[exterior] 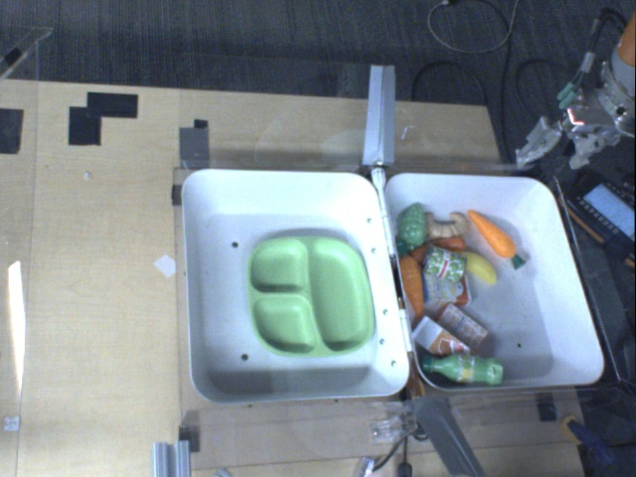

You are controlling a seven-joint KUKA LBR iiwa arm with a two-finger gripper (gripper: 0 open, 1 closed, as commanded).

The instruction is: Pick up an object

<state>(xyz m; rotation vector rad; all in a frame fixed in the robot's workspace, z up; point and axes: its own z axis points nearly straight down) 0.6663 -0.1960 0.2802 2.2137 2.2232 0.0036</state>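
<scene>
dark carpet (248, 18) (cables (477, 13) trailing), wooden bench (89, 296)

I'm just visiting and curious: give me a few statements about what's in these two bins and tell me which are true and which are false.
1. The green divided plate lies in the left bin. True.
2. The carrot lies on the green divided plate. False: it lies in the right bin.
3. The green bottle lies near the right bin's front edge. True.
4. The gripper is down among the toys. False: it is outside the bins, beyond the right bin's far corner.
5. The toys crowd the right bin's left side. True.
</scene>
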